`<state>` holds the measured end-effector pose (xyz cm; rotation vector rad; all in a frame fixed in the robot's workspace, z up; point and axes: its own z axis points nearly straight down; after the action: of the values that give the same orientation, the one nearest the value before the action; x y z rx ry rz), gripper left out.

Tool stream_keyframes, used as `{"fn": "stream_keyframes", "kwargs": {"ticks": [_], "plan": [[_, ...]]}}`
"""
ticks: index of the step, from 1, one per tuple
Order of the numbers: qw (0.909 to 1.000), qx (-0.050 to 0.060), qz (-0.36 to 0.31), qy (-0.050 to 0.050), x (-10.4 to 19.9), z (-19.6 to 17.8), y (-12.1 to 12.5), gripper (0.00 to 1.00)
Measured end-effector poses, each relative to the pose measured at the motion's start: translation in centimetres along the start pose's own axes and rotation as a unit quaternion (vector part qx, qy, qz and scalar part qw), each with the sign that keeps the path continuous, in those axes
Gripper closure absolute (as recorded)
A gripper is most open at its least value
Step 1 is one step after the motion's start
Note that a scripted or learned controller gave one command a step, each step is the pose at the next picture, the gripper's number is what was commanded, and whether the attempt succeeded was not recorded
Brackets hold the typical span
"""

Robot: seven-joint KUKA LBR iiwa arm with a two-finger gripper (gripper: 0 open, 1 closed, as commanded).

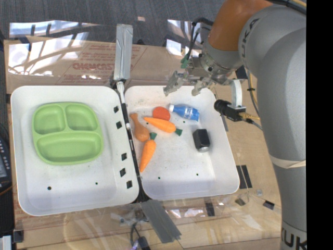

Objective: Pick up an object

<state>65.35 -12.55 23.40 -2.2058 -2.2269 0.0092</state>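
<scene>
Camera view: The arm (270, 51), grey w/ orange band, was seen entering from approx. 3 o'clock, wrist held over the far rim of the right bin (218, 176). The gripper (183, 89) was noted above the bin's 12 o'clock edge, jaws spread apart, nothing between them.

Right bin contents were recorded as follows: red piece (161, 113) near centre-top; blue bottle (184, 112) just beside it at 3 o'clock; orange carrot (162, 125) lying across, touching the red piece from 6 o'clock; second carrot (148, 154) at approx. 7 o'clock of the first, tilted; brownish piece (140, 129) along the bin's 9 o'clock wall; black object (201, 139) at 4 o'clock of the bottle, apart from it. All objects were found resting on the bin floor, none lifted.

Left bin (31, 191): a green divided tray (66, 133) was seen lying flat, toward 10 o'clock of the bin's centre.
</scene>
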Motion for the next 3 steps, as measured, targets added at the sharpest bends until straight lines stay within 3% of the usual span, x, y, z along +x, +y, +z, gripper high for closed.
{"fn": "stream_keyframes", "kwargs": {"ticks": [1,2,3], "plan": [[1.0,0.0,0.008,0.0,-1.62,13.97,-0.32,0.0],[1.0,0.0,0.007,0.0,-1.63,13.92,-0.3,0.0],[1.0,0.003,0.005,0.001,-1.54,13.3,-0.32,1.0]]}}
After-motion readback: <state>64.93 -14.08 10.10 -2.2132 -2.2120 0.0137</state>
